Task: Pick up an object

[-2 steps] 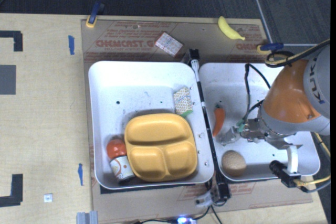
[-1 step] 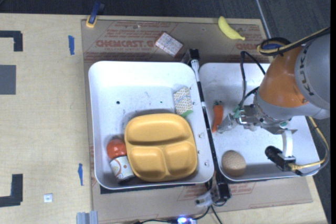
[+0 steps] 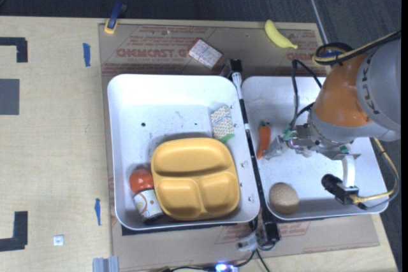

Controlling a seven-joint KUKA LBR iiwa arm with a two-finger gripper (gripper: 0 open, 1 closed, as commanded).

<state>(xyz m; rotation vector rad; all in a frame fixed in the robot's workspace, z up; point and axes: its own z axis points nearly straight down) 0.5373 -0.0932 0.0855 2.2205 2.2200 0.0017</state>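
Observation:
My gripper (image 3: 279,147) is down in the right bin (image 3: 274,95), at its left side. A small orange carrot (image 3: 262,139) lies just left of the gripper, against the bin's left wall; whether they touch is unclear. A round brown potato-like object (image 3: 284,197) rests at the bin's front left corner, apart from the gripper. In the left bin (image 3: 159,95) lie a large yellow compartment tray (image 3: 194,176), a red and white can (image 3: 145,194) at its left, and a patterned packet (image 3: 221,121) near the right wall.
A yellow banana (image 3: 279,34), a small pink-white box (image 3: 204,53) and a blue clip (image 3: 115,16) lie outside the bins at the back. The grey arm with its orange band (image 3: 341,99) covers the right bin's right half. A black cable fitting (image 3: 338,188) hangs near the front right.

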